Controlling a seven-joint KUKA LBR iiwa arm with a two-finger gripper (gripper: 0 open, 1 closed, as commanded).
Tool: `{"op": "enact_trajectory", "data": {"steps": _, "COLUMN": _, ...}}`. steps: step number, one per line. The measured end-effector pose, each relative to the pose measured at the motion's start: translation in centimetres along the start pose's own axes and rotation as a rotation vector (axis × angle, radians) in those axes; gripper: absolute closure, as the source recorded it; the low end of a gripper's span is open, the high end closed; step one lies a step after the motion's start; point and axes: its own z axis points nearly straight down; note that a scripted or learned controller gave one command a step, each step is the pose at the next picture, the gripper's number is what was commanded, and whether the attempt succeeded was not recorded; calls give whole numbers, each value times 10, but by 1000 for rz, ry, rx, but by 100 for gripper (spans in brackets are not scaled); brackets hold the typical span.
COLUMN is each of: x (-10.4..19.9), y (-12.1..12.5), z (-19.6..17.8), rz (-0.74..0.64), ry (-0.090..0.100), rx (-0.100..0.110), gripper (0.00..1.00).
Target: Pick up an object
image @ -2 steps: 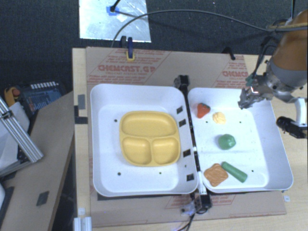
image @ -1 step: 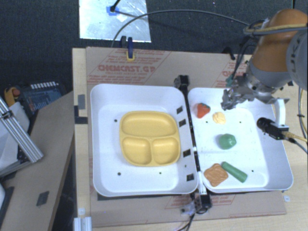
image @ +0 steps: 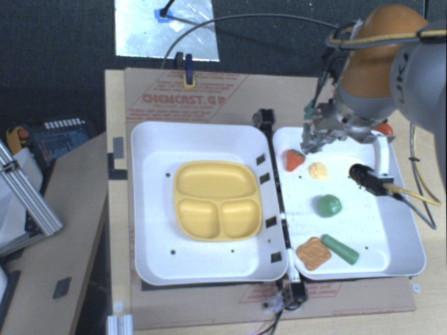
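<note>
Hand [image: 311, 144] hangs just beside a red piece [image: 294, 160] in the right bin [image: 391, 239]; open or closed, I cannot tell. A pale yellow ball [image: 318, 171] lies near.

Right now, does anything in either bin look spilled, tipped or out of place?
Nothing stands out. The yellow tray lies flat in the left bin. The red piece, pale piece, green ball, green stick and orange piece all lie inside the right bin, none over its rim.
</note>
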Motion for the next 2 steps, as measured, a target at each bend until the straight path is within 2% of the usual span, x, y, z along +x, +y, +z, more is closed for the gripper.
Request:
{"op": "enact_trajectory", "data": {"steps": 1, "x": 50, "y": 10, "z": -6, "rz": -1, "ry": 1, "rx": -1, "gripper": 100}}
{"op": "enact_trajectory", "data": {"steps": 2, "x": 105, "y": 29, "z": 13, "rz": -1, "ry": 0, "rx": 1, "gripper": 100}}
